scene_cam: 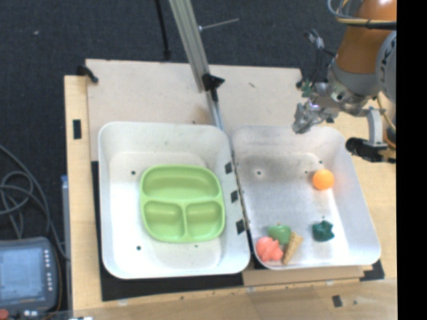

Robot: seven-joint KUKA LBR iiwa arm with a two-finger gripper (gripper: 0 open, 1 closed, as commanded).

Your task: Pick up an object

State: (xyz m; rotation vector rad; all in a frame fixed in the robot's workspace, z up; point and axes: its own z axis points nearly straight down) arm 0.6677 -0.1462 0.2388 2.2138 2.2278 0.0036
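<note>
The bench carries 2 shallow white bins side by side. The left bin (120, 179) contains 1 green divided plate (181, 203) with 3 compartments, lying flat near the bin centre. The right bin (280, 172) contains 4 small objects. An orange ball (323, 179) rests toward the right wall, well apart from the others. A dark green object (323, 231) lies near the right wall at the near side of the bin. At the near left corner, a pink object (268, 249), a light green object (280, 233) and a tan cone-shaped object (292, 248) are grouped together, touching or just beside one another. The arm enters from the right, and its orange band (370, 12) sits at the far right. The gripper (307, 120) hangs above the far edge of the right bin, well apart from all 4 objects. No object is visible between its fingers; whether the pincer is open or closed cannot be determined at this resolution. A slanted metal pole (190, 32) rises from the far side of the bench between the bins.
</note>
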